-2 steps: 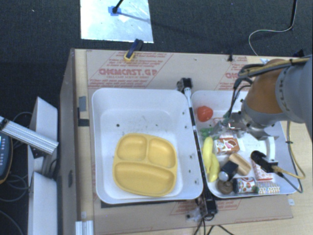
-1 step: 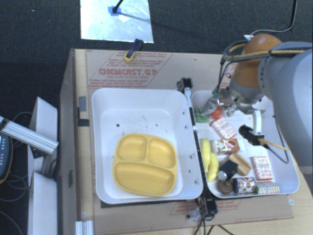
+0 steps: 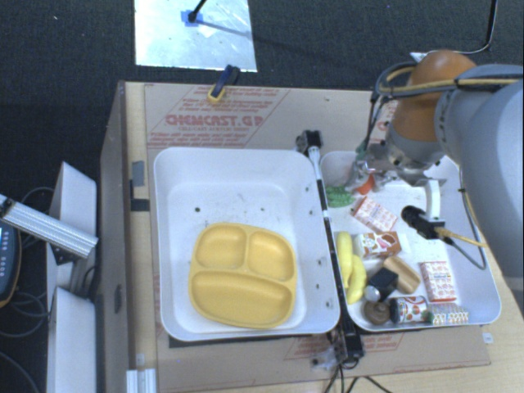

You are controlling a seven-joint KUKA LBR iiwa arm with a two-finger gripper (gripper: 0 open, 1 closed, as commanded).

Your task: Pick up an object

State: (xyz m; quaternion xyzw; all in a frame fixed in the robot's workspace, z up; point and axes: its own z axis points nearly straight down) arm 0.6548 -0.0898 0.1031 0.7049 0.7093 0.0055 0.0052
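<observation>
The grey arm with its orange band [image 3: 426, 97] hangs over the right white plastic bin [image 3: 483, 297], whose far end holds a green leafy toy [image 3: 337, 195] and small red-and-white carton [image 3: 374, 214]. The gripper [image 3: 366, 174] is low there; whether its jaws are spread I cannot tell. It should centre on one item before closing.

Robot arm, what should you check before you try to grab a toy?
1. Toys to pick in the right bin: ok, banana and small box lie there.
2. Gripper over that bin: ok, near its far corner.
3. Something held already: cannot tell.
4. Toys crowded: not ok, many touch along the near edge.
5. Left bin has only the yellow tray: ok.
</observation>
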